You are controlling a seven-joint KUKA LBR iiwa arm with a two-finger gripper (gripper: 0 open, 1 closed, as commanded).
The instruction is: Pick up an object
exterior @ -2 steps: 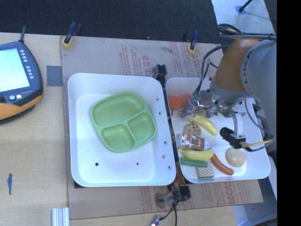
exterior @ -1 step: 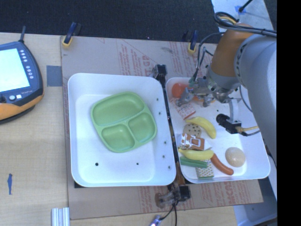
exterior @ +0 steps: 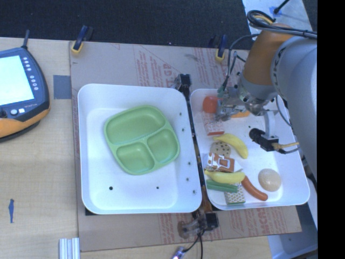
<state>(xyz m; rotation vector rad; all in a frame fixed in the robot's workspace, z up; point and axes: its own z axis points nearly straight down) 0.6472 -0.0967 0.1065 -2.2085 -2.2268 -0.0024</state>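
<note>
My gripper hangs over the far end of the right bin, just right of a red-orange tomato-like object near the bin's far left corner. Below it lie a small red-and-white packet, a yellow banana, a brown patterned cookie pack, another yellow piece, a green pod, an orange-red sausage and a pale egg. Nothing shows between the fingers.
The left bin holds a green divided plate. A teach pendant lies on the bench at far left. Blue-yellow clamps sit at the board's far edge. The arm's body covers the right bin's far right corner.
</note>
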